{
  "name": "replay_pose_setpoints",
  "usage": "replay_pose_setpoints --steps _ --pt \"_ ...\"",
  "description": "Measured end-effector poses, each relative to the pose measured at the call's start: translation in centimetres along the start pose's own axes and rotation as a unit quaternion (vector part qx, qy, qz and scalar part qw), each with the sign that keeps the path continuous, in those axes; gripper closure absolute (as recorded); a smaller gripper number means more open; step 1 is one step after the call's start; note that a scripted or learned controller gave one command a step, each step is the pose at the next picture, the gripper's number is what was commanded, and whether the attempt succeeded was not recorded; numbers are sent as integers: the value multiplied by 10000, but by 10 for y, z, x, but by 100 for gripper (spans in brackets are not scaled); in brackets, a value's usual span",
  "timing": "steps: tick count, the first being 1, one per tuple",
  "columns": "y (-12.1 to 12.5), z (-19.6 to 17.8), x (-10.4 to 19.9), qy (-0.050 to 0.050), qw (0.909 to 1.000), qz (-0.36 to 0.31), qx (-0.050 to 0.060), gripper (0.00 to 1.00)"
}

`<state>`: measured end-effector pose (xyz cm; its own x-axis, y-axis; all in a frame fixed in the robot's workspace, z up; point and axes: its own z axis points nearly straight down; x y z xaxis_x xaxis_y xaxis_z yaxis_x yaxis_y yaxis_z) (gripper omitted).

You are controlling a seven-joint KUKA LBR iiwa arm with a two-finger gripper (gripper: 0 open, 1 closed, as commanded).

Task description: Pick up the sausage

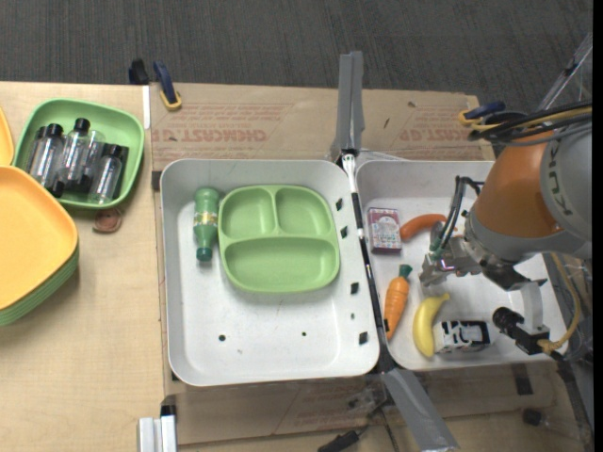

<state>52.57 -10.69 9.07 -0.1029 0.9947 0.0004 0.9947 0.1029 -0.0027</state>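
Observation:
The sausage is a curved orange-red piece lying in the right bin, near its back and just right of a small pink box. My gripper hangs over the middle of that bin, a little in front of the sausage and slightly to its right, apart from it. Nothing shows held in it. Its tip stands just above the banana and to the right of the carrot.
A black-and-white packet lies at the right bin's front. The left bin holds a green divided plate and a green bottle. On the bench at left stand a green tray of bottles and stacked yellow plates.

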Motion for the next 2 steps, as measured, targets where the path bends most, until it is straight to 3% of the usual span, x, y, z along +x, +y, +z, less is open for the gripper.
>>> replay_pose_setpoints --steps 1,2 --pt "31 0 7 -3 10000 -23 -3 100" --pt "112 -101 46 -14 10000 -69 -9 100"
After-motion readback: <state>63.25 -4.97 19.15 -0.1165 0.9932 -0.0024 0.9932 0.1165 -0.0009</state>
